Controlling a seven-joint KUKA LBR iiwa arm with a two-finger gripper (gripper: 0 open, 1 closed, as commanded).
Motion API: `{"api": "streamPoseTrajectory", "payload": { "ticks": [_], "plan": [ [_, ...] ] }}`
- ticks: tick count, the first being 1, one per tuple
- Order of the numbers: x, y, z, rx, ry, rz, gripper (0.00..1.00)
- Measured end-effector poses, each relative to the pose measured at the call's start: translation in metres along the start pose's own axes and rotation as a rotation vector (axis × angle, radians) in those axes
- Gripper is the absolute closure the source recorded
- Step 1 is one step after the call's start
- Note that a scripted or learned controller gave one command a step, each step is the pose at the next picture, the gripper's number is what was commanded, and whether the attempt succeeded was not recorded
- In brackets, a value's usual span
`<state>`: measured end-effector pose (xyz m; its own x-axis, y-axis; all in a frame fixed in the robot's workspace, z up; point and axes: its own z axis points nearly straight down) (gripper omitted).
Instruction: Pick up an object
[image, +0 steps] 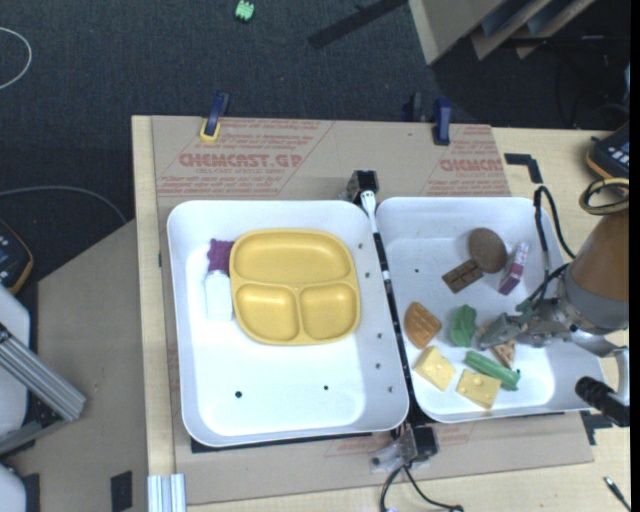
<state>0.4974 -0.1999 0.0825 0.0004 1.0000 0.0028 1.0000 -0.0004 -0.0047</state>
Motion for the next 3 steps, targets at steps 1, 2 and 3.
{"api": "streamPoseTrajectory", "payload": {
  "ticks": [1, 2, 3],
  "plan": [
    [-0.001, 0.001, -0.012, -0.005, -0.003, 0.001, 1.00],
    [-0.011, 0.006, -0.065, -0.012, -0.007, 0.000, 1.00],
    [-0.021, 0.012, -0.121, -0.012, -0.007, -0.001, 1.00]
  ]
}}
